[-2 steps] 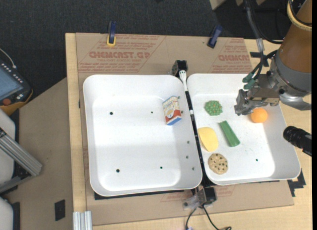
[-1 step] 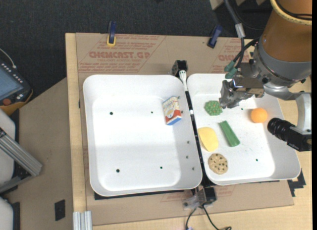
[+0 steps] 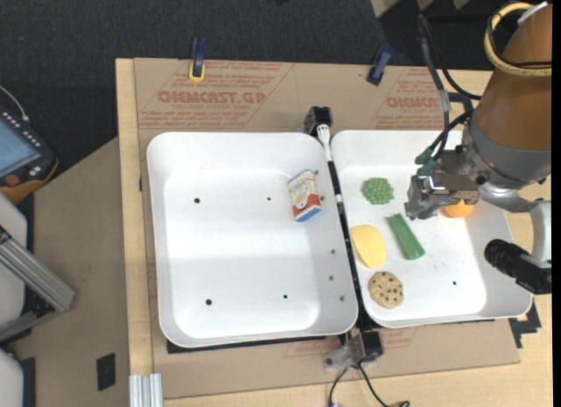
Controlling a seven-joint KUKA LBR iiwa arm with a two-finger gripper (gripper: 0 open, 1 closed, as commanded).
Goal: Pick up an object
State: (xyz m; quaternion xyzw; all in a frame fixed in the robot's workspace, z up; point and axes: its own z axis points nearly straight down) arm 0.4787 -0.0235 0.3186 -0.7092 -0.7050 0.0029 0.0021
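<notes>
The green stick lies flat in the right bin, just below the gripper; it looks light, stiff and smooth, best pinched across its narrow middle; whether the fingers are open or closed I cannot tell; an orange piece sits beside them.

You have two white bins side by side on a cardboard-covered bench: the left bin holds a small carton near its right wall, toward the far edge. In the right bin you see a green bumpy piece toward the far edge, a green stick and a yellow piece at mid-bin, and a cookie by the near edge. The gripper hangs over the right bin's far right part, just beside an orange object.
</notes>
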